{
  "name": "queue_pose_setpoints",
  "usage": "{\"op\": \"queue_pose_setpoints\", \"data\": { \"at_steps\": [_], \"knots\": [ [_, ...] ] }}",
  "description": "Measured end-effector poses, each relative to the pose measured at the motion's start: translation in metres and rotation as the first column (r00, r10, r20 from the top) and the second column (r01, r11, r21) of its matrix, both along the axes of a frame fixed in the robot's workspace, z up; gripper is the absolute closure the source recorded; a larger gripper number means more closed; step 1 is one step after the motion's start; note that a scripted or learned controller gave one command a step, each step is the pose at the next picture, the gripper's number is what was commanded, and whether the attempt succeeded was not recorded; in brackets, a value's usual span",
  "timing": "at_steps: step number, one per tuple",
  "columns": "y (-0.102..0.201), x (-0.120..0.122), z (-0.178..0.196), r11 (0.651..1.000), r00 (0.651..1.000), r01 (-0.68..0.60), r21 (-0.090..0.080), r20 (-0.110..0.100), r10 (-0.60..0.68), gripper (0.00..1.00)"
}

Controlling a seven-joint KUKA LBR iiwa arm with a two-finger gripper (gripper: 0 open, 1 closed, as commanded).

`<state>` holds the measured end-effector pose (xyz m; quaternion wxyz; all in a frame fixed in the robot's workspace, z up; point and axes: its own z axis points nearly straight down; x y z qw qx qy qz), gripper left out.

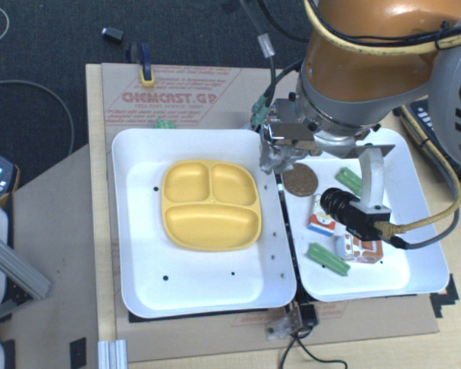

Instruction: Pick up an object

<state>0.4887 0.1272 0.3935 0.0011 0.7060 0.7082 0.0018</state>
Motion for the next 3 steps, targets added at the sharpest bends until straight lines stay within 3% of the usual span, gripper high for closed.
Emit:
{"op": "queue_pose_setpoints", "data": {
  "at_steps": [2,3],
  "knots": [
    [0.000,0.002,0.018,1.000,1.000,0.000,-0.001,0.002,0.000,1.00],
    [-0.053,0.002,-0.082,1.000,1.000,0.007,-0.002,-0.010,-0.007,1.00]
  ]
}}
